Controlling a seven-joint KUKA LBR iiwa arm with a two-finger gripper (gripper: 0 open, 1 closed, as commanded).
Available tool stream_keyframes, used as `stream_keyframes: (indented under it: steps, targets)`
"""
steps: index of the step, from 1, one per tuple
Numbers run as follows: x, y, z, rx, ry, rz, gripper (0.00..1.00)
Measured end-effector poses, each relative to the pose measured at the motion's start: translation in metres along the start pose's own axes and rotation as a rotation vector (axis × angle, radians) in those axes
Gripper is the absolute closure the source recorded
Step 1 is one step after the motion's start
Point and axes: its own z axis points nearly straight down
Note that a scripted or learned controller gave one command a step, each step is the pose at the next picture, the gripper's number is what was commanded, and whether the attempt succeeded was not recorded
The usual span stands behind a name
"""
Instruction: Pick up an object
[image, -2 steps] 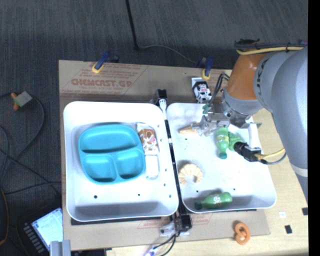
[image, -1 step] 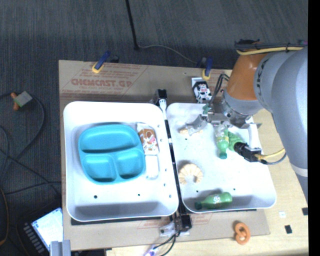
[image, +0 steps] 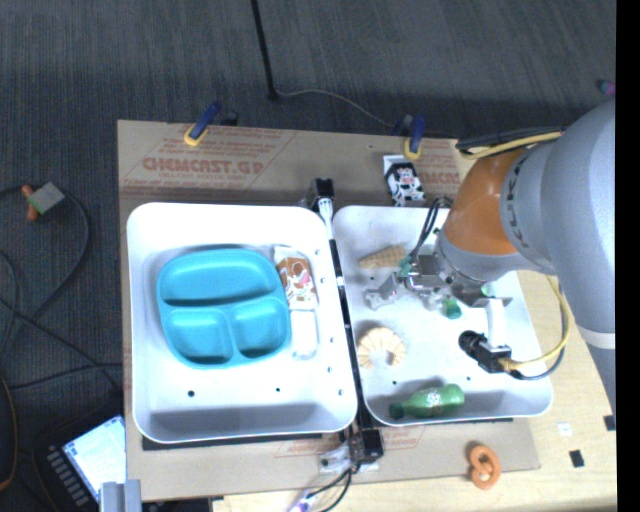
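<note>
Objects: green bottle (image: 428, 400) lying flat, ridged tan shell (image: 382, 345).

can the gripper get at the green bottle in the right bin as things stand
Probably yes. The green bottle lies alone near the right bin's front wall, nothing on top of it; the wall close by may crowd the gripper.

A single camera sat fixed above the bench (image: 200, 160) and looked down at a slant. It stood far enough back to take in both white bins, the left bin (image: 140, 330) and the right bin (image: 520, 390), plus dark floor (image: 100, 60) beyond. The arm (image: 560, 200) entered from the right.
</note>
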Motion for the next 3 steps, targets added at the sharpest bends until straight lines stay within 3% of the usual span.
stream_keyframes:
  steps: [1, 2, 3]
  targets:
    - [-0.001, 0.000, -0.010, -0.001, -0.003, 0.001, 1.00]
    - [-0.012, 0.074, 0.000, 0.001, 0.001, -0.003, 1.00]
    - [0.052, 0.048, -0.098, 0.003, 0.001, -0.002, 1.00]
